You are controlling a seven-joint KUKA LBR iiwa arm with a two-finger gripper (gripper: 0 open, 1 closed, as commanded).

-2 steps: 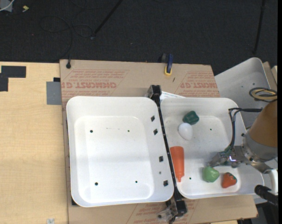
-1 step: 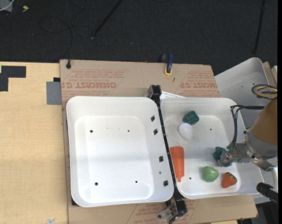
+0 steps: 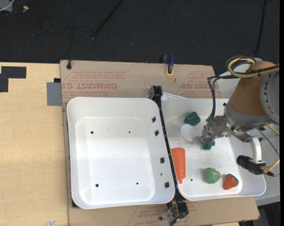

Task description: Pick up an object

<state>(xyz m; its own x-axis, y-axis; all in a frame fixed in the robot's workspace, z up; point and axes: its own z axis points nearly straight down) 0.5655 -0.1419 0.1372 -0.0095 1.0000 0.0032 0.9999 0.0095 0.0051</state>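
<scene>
Carrot (image 3: 179,164) lies in the right bin (image 3: 248,192), against its left wall, long axis running near to far; looks light, stiff plastic, best gripped across its middle. Right of it sit a white ball (image 3: 187,132) and green lump (image 3: 211,175). Gripper (image 3: 207,142) hovers lowered; its state I cannot tell.

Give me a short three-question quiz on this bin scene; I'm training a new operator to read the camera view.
1. True or false: the orange carrot lies in the left bin.
2. Which thing lies nearest the gripper? A) red strawberry B) white egg-shaped object C) green round object
3. Fill in: the dark green object lies in the ___ bin.

Key:
1. False; it lies in the right bin, along the divider.
2. B.
3. Right.
</scene>
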